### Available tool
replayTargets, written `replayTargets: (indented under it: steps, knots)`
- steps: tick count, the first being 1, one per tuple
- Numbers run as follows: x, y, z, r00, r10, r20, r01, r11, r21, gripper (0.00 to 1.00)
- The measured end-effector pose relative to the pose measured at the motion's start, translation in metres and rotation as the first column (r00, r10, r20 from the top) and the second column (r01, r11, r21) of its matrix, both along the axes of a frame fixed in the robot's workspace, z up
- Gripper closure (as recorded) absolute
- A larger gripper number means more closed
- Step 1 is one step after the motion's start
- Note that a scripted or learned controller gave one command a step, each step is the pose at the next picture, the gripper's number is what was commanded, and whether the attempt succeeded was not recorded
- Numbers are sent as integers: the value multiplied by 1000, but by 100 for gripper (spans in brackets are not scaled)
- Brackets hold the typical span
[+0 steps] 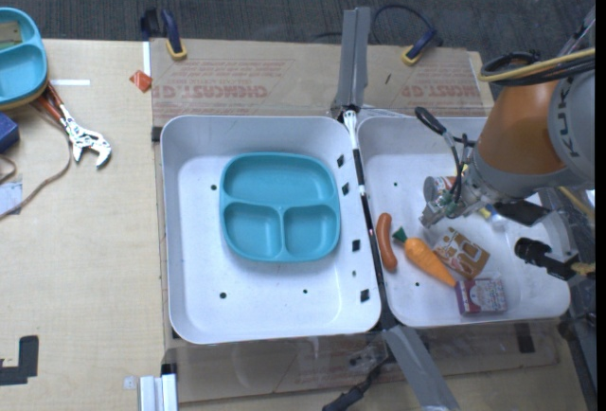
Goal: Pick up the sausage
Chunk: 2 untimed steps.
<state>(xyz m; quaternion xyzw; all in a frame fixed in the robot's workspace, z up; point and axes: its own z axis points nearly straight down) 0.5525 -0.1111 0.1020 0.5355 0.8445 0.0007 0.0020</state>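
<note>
1. Find the sausage (385, 241) first: it lies lengthwise at the left edge of the right bin (407, 305), just beside the wall it shares with the left bin (189, 305), untouched.
2. Note the gripper (443, 206) low over the right bin's middle, apart from the sausage; you cannot tell whether it is open or closed, and nothing shows in its grasp.
3. Watch the carrot (429, 262) just beside the sausage, with a printed packet (461, 254) and a small carton (482, 294) beyond; that wall probably leaves little room to close.
4. Ignore the teal divided plate (281, 207) in the left bin.
</note>
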Motion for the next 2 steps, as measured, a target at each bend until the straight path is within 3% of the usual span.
replayTargets:
  steps: [1, 2]
  knots:
    - [-43, -10, -11, 987, -159, -6, 159, 987, 1, 100]
    - [2, 40, 90, 988, -155, -3, 155, 988, 0, 100]
